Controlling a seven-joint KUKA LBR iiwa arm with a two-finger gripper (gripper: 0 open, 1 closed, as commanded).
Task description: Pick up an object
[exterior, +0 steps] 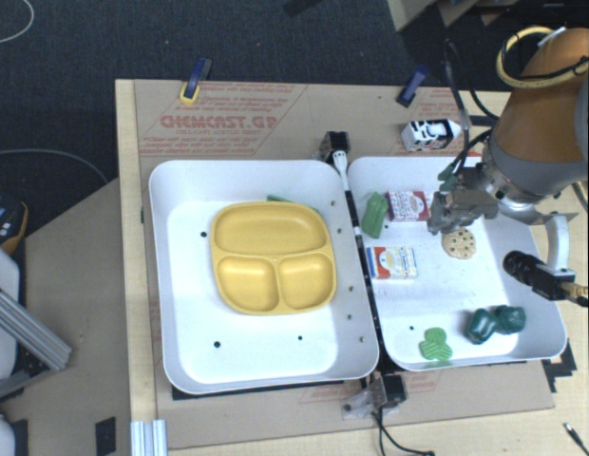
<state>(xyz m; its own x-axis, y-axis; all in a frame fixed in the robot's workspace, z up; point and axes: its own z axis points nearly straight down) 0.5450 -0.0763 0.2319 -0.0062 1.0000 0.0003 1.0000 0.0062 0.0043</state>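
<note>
Grey arm with orange band reaches in from right, wrist bent down over right white bin (551,335). Dark two-finger gripper (450,218) hovers just above round tan cookie (458,245) (finger state: cannot tell). Nothing visibly held.

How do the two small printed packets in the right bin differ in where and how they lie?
The upper packet lies near the bin's far side, between the green block and the end effector; the lower packet lies nearer the middle, by the divider. The upper one shows more red print, the lower one blue and orange. Both lie flat in the right bin, white and similar in size.
</note>
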